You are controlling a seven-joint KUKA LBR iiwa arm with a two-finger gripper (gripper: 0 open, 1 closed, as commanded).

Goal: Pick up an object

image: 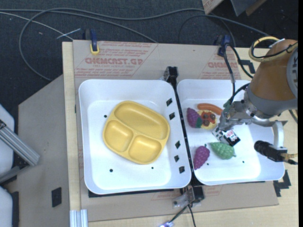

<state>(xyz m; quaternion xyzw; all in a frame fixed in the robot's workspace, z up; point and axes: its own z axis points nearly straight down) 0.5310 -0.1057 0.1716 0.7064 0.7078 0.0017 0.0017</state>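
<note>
Dark carpet with loose cables surrounds my bench, a cardboard-topped board (pixel 142 56) printed in red lettering.

Item 1: left shallow white bin (pixel 90 141). It holds a yellow plastic sectioned plate (pixel 136 132), lying flat near the middle.

Item 2: right shallow white bin (pixel 251 174). Contents, far to near: an orange toy sausage or carrot (pixel 209 107) at the far side; a purple toy grape bunch (pixel 192 117) just beside a small red, yellow and green toy piece (pixel 207 119); a green knobbly plastic toy (pixel 222 150) near the middle; a second purple grape cluster (pixel 201 156) to its left, towards the near rim.

Item 3: grey arm with its orange band, reaching in from the right. Its two-finger gripper (pixel 226 132) sits low in the right bin, just above the green knobbly toy, a black-and-white tip part showing there. From this slant I cannot tell how the gripper is set, and I see nothing lifted.

Status: I judge the pick as not yet done. All toys appear to rest on the bin floor. Likely target is the green toy; closing on it and lifting remain.
</note>
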